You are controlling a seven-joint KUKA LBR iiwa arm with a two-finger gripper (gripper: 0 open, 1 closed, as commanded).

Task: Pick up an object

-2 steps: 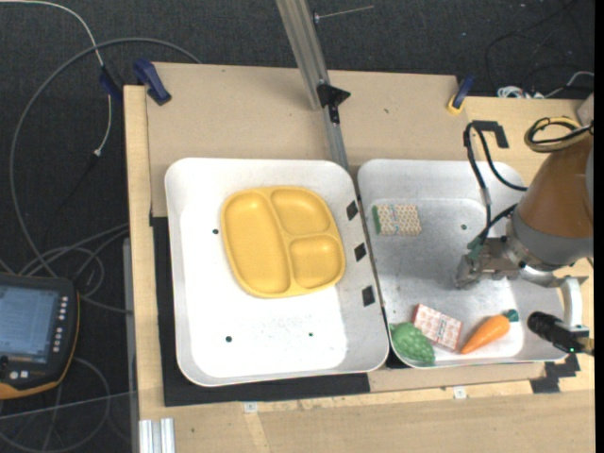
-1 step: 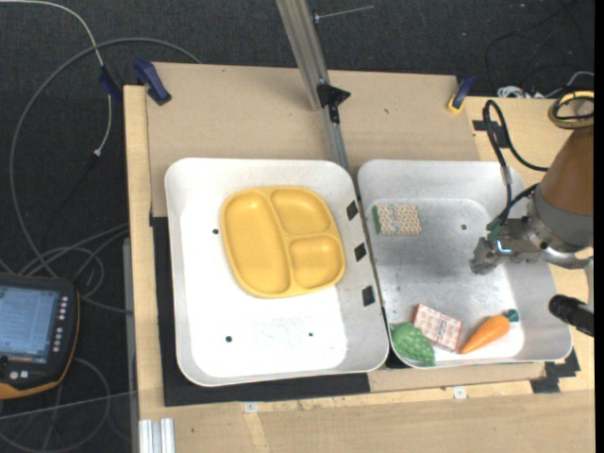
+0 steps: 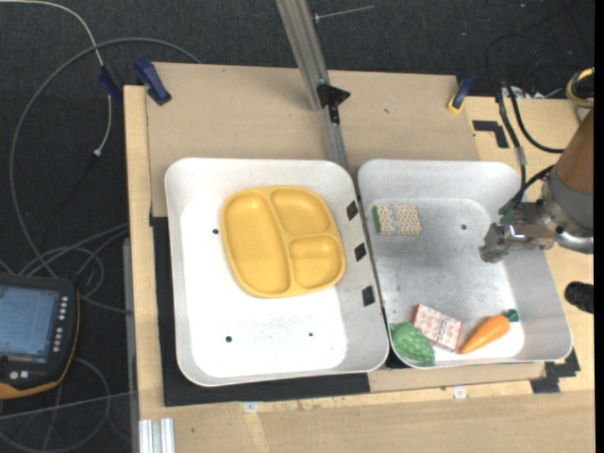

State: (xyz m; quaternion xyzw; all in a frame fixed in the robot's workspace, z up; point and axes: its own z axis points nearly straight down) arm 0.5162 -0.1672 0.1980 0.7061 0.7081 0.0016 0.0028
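Note:
The right bin (image 3: 444, 182) holds a small green-and-beige patterned block (image 3: 396, 220) near its back left. Along its front edge lie a green leafy toy (image 3: 412, 343), a pink-and-white packet (image 3: 437, 327) and an orange toy carrot (image 3: 489, 332). My gripper (image 3: 496, 245) hangs at the right side of this bin, above bare floor, well apart from every object. Nothing shows between its fingers.
The left bin (image 3: 193, 281) carries a yellow divided plate (image 3: 281, 240). A metal pole (image 3: 311, 50) slants down to the gap between the bins. Black clips (image 3: 360, 251) sit along the divider. A tablet (image 3: 33, 333) lies off the bench at left.

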